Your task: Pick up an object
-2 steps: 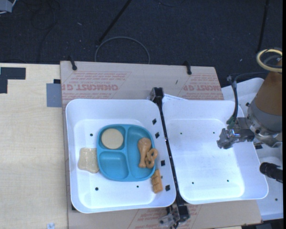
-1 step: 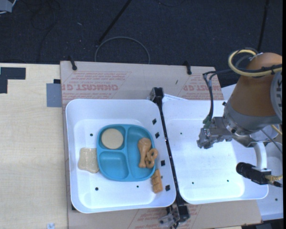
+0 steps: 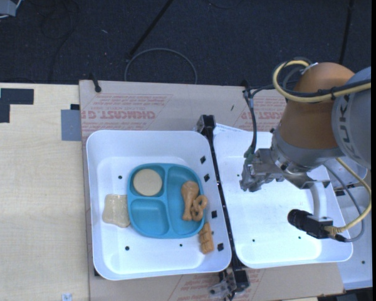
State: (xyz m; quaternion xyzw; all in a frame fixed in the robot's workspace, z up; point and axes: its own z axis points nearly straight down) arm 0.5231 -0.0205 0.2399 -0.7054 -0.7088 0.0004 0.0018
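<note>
My gripper (image 3: 250, 182) hangs over the left part of the right bin (image 3: 269, 249), nothing visible between its fingers. In the left bin (image 3: 106, 168) lies a blue divided tray (image 3: 160, 221). A round tan cracker (image 3: 146, 182) sits in the tray's upper left compartment, and a tan pretzel-like piece (image 3: 193, 200) lies in its right compartment. A pale bread-like piece (image 3: 116, 210) rests on the bin floor left of the tray. A small tan ridged piece (image 3: 205, 238) lies by the tray's lower right corner.
A black divider rail (image 3: 216, 193) runs between the two bins. The bins stand on a cardboard sheet (image 3: 150, 105) on a pale wooden bench (image 3: 31, 187). The arm's orange band (image 3: 313, 105) and grey body loom over the right bin's upper right.
</note>
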